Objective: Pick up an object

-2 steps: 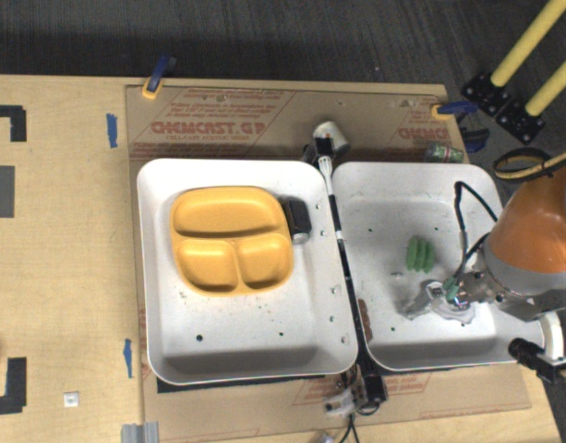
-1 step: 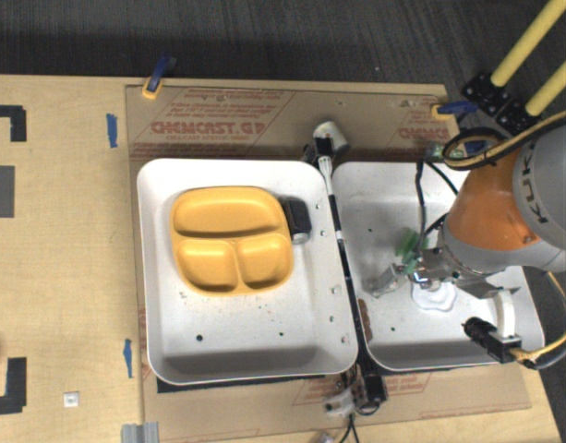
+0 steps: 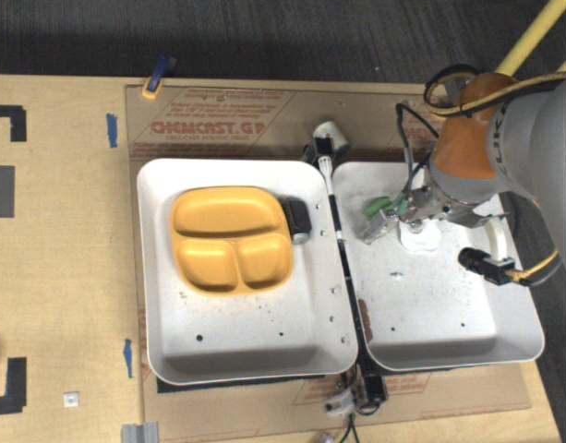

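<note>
The arm [image 3: 504,146] comes in from the upper right of the frame and bends down over the right bin [image 3: 449,335], so its wrist sits above the upper part of that bin, where the small things lie. That placing fits a reach for something there rather than for the yellow tray [image 3: 233,238], which fills the upper half of the left bin [image 3: 236,349] and looks too wide for a small claw. The claw [image 3: 414,212] is low over the bin, but the wrist and cables cover it and I cannot tell how it is set, nor whether anything is in it.

Just left of the claw, near the upper left corner of the right bin, lies a small green thing [image 3: 377,208] with a pale, greyish piece [image 3: 369,232] below it; the two are touching or nearly so, and their outlines are too blurred to name. Just below the claw a clear or white roundish thing [image 3: 419,240] rests on the bin floor, hard to tell from the white plastic. A dark block [image 3: 296,218] leans at the yellow tray's right edge in the left bin. The green thing seems the likeliest target, being nearest the claw and easiest to see, though that is only a guess.
</note>
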